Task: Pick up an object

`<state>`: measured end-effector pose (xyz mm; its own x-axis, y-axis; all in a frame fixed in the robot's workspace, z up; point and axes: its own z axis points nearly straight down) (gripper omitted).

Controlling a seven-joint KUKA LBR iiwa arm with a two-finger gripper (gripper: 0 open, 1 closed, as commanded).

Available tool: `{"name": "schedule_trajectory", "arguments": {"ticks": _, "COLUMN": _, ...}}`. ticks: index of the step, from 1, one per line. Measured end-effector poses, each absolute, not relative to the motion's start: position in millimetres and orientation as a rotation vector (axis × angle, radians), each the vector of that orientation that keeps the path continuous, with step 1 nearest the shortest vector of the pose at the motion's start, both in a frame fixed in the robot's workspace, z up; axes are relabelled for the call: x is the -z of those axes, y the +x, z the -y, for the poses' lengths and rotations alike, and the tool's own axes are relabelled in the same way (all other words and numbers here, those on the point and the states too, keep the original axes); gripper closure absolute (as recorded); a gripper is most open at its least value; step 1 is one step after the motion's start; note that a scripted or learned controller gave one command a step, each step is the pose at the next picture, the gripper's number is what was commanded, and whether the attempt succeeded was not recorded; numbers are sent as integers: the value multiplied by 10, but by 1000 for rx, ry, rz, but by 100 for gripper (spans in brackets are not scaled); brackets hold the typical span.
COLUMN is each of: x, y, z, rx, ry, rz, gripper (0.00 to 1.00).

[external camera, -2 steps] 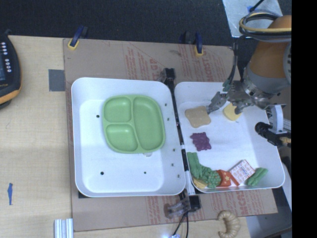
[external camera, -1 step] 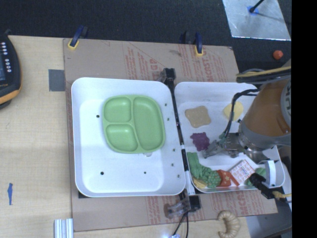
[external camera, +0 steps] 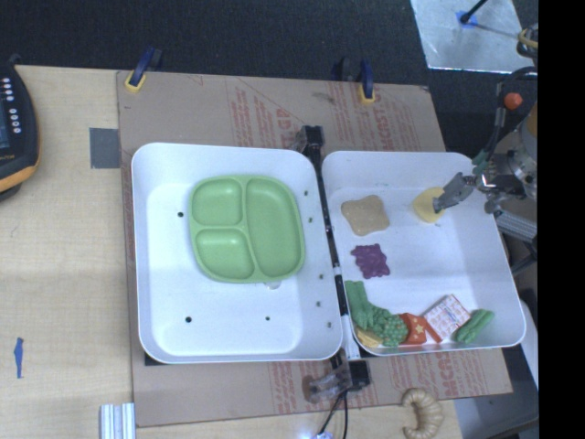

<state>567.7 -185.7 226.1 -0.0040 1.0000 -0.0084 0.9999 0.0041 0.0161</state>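
The right bin (external camera: 457, 254) holds several small toy foods. A yellow round piece (external camera: 425, 205) lies near its far right side, a tan flat piece (external camera: 366, 214) lies to the left of that, and a purple grape bunch (external camera: 370, 260) sits below the tan piece. Along the near edge are green leafy vegetables (external camera: 368, 311), a red piece (external camera: 413, 327), a red-and-white packet (external camera: 446, 316) and a green pod (external camera: 473, 325). My gripper (external camera: 470, 201) hangs over the bin's right rim with its fingers apart. One finger (external camera: 450, 194) touches or nearly touches the yellow piece. Nothing sits between the fingers.
The left bin (external camera: 164, 291) carries a green divided plate (external camera: 247, 227). A black divider with clips (external camera: 313, 140) runs between the bins. A teach pendant (external camera: 14, 126) lies at the far left, and a tan curled object (external camera: 422, 412) sits on the cardboard in front of the right bin.
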Motion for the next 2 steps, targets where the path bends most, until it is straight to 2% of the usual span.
{"name": "schedule_trajectory", "arguments": {"ticks": 1, "x": -1263, "y": 6582, "z": 1697, "rx": 3, "ry": 2213, "rz": -2232, "gripper": 0}}
{"name": "schedule_trajectory", "arguments": {"ticks": 2, "x": -2321, "y": 5220, "z": 1556, "rx": 0, "ry": 2225, "rz": -2221, "gripper": 0}}
